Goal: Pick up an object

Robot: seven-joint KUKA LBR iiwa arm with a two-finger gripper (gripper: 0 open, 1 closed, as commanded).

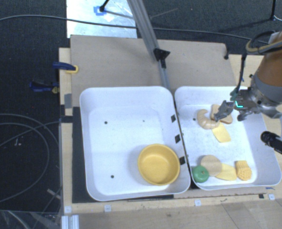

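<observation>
My pincer [221, 112] sits low over the right bin [260, 175], at the upper middle of its floor, directly above a curved tan piece [205, 120]. From this angle I cannot tell whether the pincer is apart or together, nor whether anything sits between its tips. The curved tan piece lies on the bin floor just left of my pincer, touching or nearly touching it.

Just below my pincer lies a pale yellow wedge [222, 134], flat on the floor. Farther below, near the bin's lower rim, four items form a row: a green ball [200, 174] at the left, a beige round piece [211, 164] beside it, a yellow flat piece [226, 173], and an orange ridged piece [243, 170] at the right end.

Well to the left and below my pincer, the left bin [107, 109] holds a yellow bowl [158, 163] in its lower right corner, upright and open upward.
</observation>
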